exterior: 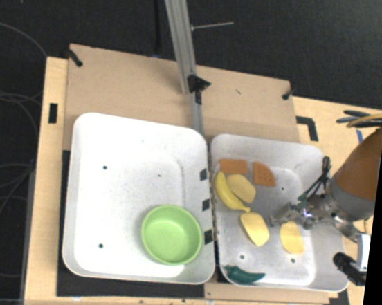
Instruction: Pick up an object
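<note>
End effector point(301, 213) sits low over the right bin point(275, 152), at the end of the grey arm point(358, 181) with its orange band. Grip state: cannot tell, the tip is a dark tangle against the bin floor. Nothing visibly held.

Count of items in the right bin: 6.
- 1 pale yellow piece point(293, 238), just below the end effector, nearest to it.
- 1 pale yellow piece point(255, 228), a little further to the left and slightly below.
- 1 banana point(225, 193), well to the left, lying against 1 more pale yellow piece point(242, 187) on its upper right.
- 2 orange flat pieces: one point(264, 175) up and left of the end effector, the other point(233, 166) further left.
- 1 dark green item point(243, 276) at the bin's near edge, below and left.

Left bin point(129, 147), well apart from the end effector: 1 light green bowl point(172, 234), upright, in its near right corner.

Both bins rest side by side on the counter point(253, 107).
</note>
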Robot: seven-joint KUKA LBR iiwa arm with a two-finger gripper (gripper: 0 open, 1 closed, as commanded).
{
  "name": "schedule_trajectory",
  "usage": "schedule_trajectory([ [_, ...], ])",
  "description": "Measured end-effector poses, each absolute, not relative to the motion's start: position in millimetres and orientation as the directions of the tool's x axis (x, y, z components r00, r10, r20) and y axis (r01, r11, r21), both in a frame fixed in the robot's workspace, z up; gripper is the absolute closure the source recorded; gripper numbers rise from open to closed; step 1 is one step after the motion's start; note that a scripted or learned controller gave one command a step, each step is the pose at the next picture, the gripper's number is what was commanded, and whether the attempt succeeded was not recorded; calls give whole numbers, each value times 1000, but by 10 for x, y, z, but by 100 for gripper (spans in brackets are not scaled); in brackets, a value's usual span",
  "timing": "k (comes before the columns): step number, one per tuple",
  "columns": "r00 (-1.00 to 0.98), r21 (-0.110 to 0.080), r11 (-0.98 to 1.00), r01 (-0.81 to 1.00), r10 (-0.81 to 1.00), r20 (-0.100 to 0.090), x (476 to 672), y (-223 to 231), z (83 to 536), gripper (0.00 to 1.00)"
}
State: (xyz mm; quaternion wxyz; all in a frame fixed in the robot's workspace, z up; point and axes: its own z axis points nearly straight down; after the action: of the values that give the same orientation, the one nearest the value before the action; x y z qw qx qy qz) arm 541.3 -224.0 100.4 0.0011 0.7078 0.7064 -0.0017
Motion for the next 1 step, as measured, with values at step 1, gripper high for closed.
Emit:
schedule_trajectory([
  [1,4,5,-4,1000,1000,-3,5427,-2242,1123,100],
])
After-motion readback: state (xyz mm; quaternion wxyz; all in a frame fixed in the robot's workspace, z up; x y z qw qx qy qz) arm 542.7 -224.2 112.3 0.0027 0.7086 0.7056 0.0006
